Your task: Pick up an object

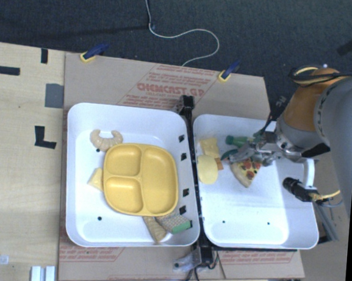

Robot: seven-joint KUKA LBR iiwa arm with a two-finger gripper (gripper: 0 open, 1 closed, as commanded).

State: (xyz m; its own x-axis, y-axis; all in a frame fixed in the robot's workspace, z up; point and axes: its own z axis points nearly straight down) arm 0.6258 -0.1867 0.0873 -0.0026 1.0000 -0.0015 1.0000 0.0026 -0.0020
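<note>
The hand (248, 154) reaches into the right bin (278, 228) from the right, low over the bin's upper part, its tips just above a pizza-slice toy (245, 171) that lies on the bin floor. Whether the hand is released or clenched cannot be told at this slant, and nothing can be seen gripped in it. A small green piece (234, 139) lies just left of the hand, near the bin's upper wall. Further left, against the divide between the bins, a pale yellow block (209, 147) sits above a round pale yellow piece (208, 169), the two touching or nearly so. The lower half of this bin's floor is bare white.

The left bin (78, 177) holds a large yellow divided plate (141, 178) with three compartments, lying flat and slightly turned. A beige curved toy (104, 139) peeks out beside the plate's upper left edge, and a yellow wedge (95, 178) shows from under its left side. At the plate's lower right, a tan waffle-patterned piece (159, 226) sticks out with a green item (181, 226) on it.

Both bins rest on a cardboard sheet (168, 87) with red printing, clamped at the top by two yellow-and-blue clips (93, 52). The cardboard lies on a light wooden desk (13, 178) marked with black tape shapes. Beyond the desk is dark carpet (65, 5), crossed by a thin white cable (185, 36).
</note>
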